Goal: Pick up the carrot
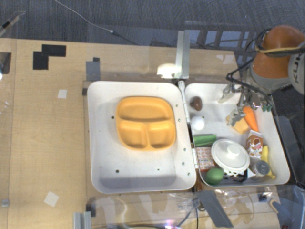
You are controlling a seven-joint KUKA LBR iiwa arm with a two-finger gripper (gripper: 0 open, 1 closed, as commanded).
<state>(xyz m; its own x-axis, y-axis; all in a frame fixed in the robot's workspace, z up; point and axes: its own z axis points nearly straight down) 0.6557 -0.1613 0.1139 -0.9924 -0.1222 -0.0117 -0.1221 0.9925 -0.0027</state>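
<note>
carrot (251,118): in the right bin (282,149), upper right part, lying at a slant, thick end up toward the arm, tip down toward a small carton (255,144). Orange, smooth, prob. a plastic toy, so I'd judge it light, stiff, a bit slick.
neighbours: yellow wedge (240,126) touching its left side; carton just below the tip; bin wall near on the right.
gripper (248,104): hanging just above the carrot's thick end, arm coming in from the right.
jaws: can't tell from here, too much dark metal and cable overlapping; not calling them apart or together, and I see nothing clamped.
where I'd grab: across the mid-body, jaws square to the long axis. The taper means a grip near the tip would likely squirt out.
risk: wedge on the left may block one finger or get dragged along.
</note>
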